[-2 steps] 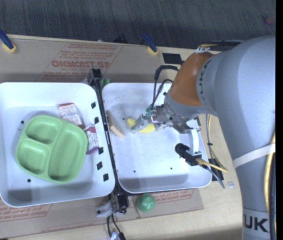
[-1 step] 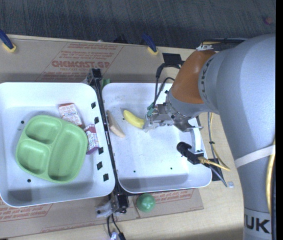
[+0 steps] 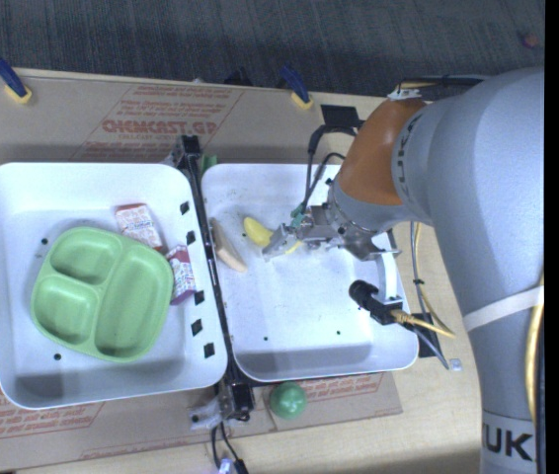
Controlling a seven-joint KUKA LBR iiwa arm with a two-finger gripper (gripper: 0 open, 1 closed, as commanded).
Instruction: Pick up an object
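Subject: a small yellow object (image 3: 256,230), lying in the upper left part of the right bin (image 3: 299,349) and well inside its walls. I judge it the likeliest pick, being the item nearest my hand (image 3: 281,245). My hand sits low in that bin, just beside the object on its right. I cannot tell whether the two touch, and I cannot tell whether my hand is wide or narrow. Nothing is seen held in it.

Adjacent: a pale stick-shaped item (image 3: 228,252) lies just left of the yellow object, close to the wall shared with the left bin (image 3: 23,196).

Risks, as judged:
- The yellow object is small and rounded. A closure set to one side of it could squeeze it out sideways.
- A push to the left could drive it against the pale item or the shared wall, and I might grip both or neither.
- The bin floor is smooth, so the object may slide.

Surroundings: the left bin holds a green divided plate (image 3: 102,289) and two red-and-white packets (image 3: 137,222) at its upper right edge. Both bins rest on a printed cardboard sheet (image 3: 112,117), fixed by blue clamps (image 3: 10,77) to a pale table (image 3: 438,403). A green ball (image 3: 286,400) lies on the cardboard just below the right bin. Dark carpet (image 3: 161,18) lies beyond.
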